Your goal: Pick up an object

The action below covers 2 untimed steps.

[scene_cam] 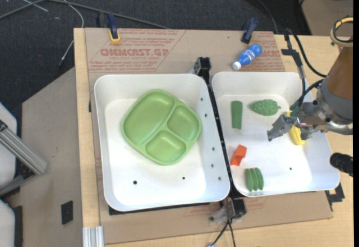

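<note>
Claw (284, 127) over right bin (321, 179)

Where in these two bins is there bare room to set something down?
Roomiest: the left bin floor in front of the green plate. In the right bin, a bare patch lies right of the ribbed green piece and orange block. Its far end is crowded: green stick, leafy piece, gripper.
</note>
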### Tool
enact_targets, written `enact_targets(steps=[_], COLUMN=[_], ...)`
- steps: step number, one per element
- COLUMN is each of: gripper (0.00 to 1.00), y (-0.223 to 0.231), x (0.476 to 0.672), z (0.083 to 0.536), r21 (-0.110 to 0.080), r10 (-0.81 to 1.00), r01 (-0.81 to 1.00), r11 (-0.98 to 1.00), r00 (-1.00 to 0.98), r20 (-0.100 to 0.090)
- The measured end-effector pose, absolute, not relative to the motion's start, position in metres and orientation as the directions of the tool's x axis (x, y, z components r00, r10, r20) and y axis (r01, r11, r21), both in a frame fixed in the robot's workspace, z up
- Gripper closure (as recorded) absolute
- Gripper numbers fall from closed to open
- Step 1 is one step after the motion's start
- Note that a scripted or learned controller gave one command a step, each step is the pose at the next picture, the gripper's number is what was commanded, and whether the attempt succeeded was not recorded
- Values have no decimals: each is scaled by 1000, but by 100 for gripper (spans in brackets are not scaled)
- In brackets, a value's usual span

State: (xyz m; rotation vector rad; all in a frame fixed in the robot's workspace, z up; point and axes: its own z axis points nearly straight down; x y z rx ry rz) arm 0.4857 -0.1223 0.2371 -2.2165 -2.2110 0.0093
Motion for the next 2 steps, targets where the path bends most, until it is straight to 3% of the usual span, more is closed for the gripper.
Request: enact_targets(steps=[1, 2], gripper=[0, 0], y=[-122, -113], x=[488, 494], z=[241, 189], r21=[-2, -7], r10=[1000, 1000], r01=[1000, 1000], r11=[0, 1], r00=[0, -1], r20=[2, 3])
